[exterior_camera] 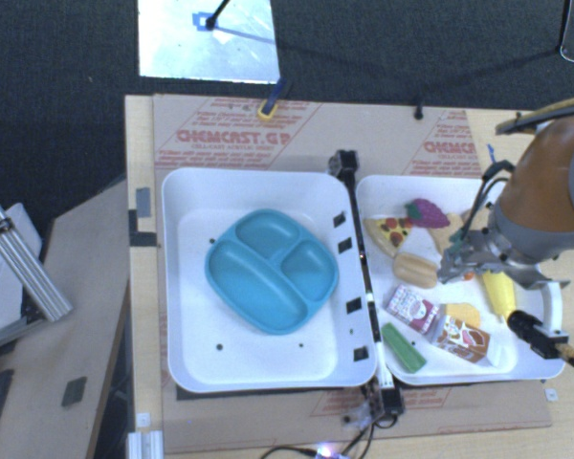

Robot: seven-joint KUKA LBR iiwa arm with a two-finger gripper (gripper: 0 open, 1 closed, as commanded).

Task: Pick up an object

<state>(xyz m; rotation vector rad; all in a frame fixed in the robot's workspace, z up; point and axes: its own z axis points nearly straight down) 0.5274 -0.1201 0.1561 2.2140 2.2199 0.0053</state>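
Claw (452, 268) hovers just right of the tan bread roll (416, 271), grip unreadable; it should centre over it first.

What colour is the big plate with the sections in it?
The divided plate is light blue, seen plainly in the camera view, lying in the left white bin.

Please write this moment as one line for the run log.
arm: over right bin | gripper: beside bread roll | left bin: blue plate
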